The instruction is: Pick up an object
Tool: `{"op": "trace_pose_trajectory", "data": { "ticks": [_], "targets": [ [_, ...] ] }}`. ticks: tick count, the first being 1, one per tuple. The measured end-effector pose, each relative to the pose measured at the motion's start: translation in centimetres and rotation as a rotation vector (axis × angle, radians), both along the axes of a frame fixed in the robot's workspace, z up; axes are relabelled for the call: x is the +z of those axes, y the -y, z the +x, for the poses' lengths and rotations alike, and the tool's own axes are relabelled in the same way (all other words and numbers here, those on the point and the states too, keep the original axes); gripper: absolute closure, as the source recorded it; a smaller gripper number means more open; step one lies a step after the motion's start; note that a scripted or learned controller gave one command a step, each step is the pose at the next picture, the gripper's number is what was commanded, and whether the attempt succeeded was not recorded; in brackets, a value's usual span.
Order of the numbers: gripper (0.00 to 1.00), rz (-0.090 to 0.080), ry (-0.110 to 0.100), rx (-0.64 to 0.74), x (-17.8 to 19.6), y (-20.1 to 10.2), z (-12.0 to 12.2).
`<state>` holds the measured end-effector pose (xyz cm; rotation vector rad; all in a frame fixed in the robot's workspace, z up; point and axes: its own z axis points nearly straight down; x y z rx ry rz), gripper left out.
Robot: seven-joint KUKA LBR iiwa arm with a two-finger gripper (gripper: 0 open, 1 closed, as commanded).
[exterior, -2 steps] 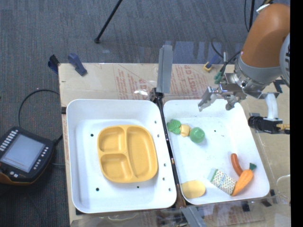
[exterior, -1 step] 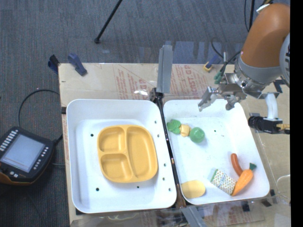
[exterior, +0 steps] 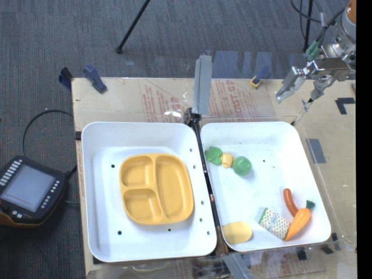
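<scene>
A plywood-topped bench [exterior: 145, 97] carried two shallow white plastic bins side by side, seen from above at a slant. The left bin [exterior: 96, 156] held a yellow plastic plate with three compartments [exterior: 156, 188], lying flat near its middle. The right bin [exterior: 290, 150] held several small toy foods. Along its near edge lay a pale yellow rounded piece [exterior: 237, 232] at the left corner, then a small patterned packet [exterior: 273, 222], tilted, touching an orange toy carrot with a green tip [exterior: 299, 222]. A red toy sausage [exterior: 289, 201] lay just beside the carrot, on its far side. Toward the bin's far left sat a green toy vegetable [exterior: 213, 154], a small yellow piece [exterior: 226, 160] and a green ball [exterior: 242, 165], close together in a row.

The grey robot arm [exterior: 343, 45] reached in from the upper right, and its two-finger gripper [exterior: 303, 85] hung above the bench beyond the right bin's far right corner, well apart from every toy. Its metal fingers stood spread apart, with nothing between them.

A handheld control pad with a grey screen [exterior: 28, 190] lay on the dark carpet to the left of the bench.
</scene>
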<state>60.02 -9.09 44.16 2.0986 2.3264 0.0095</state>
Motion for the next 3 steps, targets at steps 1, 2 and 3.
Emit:
{"op": "trace_pose_trajectory", "data": {
  "ticks": [1, 2, 3],
  "targets": [
    [0.0, 0.002, -0.028, -0.149, -16.4, -2.3, 0.5],
    [0.0, 0.002, -0.032, -0.204, -28.9, -0.1, 2.4],
    [0.0, 0.003, -0.02, -0.072, -35.8, 1.9, 1.9]
  ]
}}
